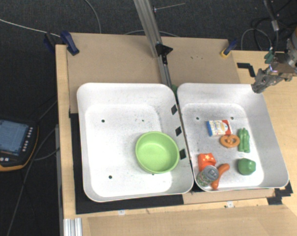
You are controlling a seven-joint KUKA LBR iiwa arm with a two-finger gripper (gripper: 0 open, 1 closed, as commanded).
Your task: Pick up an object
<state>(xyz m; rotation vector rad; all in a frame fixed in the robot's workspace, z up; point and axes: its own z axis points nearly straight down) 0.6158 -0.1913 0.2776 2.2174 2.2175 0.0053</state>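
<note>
Whether the gripper [262, 85] is spread or closed, I cannot tell; it carries nothing visible and hangs over the right bin's [266, 127] far corner. This looks like the approach, before any descent. Next it must travel inward and drop onto one object. Candidates cluster there: a flat carton [218, 127], ridged pretzel [230, 141], knobbly green pepper [246, 166]. A smooth bowl [157, 152] sits in the left bin [89, 132].

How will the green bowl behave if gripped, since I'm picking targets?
The green bowl looks like thin rigid plastic, so probably light and stiff. Its smooth, curved wall may slip from fingers. Sitting upright in the left bin, it seems likelier to slide than roll.
</note>
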